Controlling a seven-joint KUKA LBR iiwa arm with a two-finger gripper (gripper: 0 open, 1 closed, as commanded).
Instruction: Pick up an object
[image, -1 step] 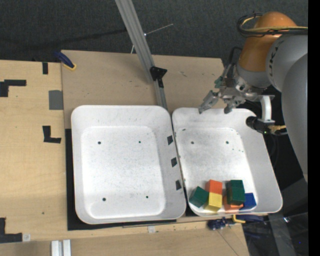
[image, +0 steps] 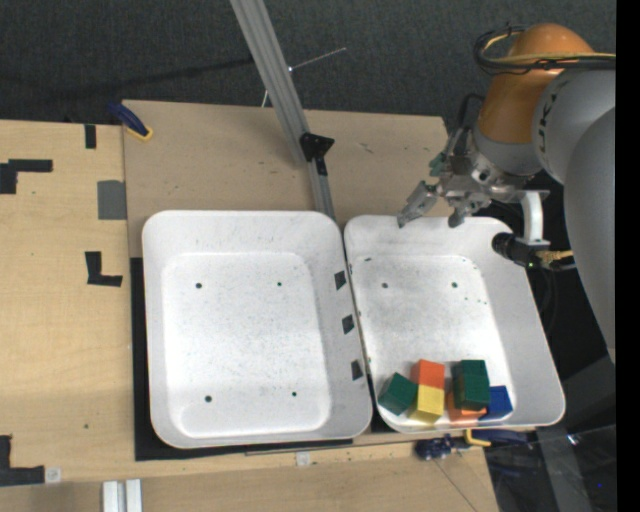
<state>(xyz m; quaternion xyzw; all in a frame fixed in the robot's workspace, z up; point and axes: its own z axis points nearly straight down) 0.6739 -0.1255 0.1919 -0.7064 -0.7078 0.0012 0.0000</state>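
Several small blocks lie bunched at the near edge of the right bin (image: 520, 300): a green block (image: 398, 392), an orange block (image: 431, 373), a yellow block (image: 430, 401), a dark green block (image: 471, 383) and a blue block (image: 498, 401). My gripper (image: 432, 213) hangs over the far rim of that bin, well away from the blocks. Its two fingers are spread apart with nothing between them.
The left bin (image: 160, 300) sits beside the right one. A grey metal pole (image: 285, 90) slants down to a black clamp (image: 316, 147) behind the bins. The arm's grey body fills the upper right. Black tape marks lie on the wooden bench at left.
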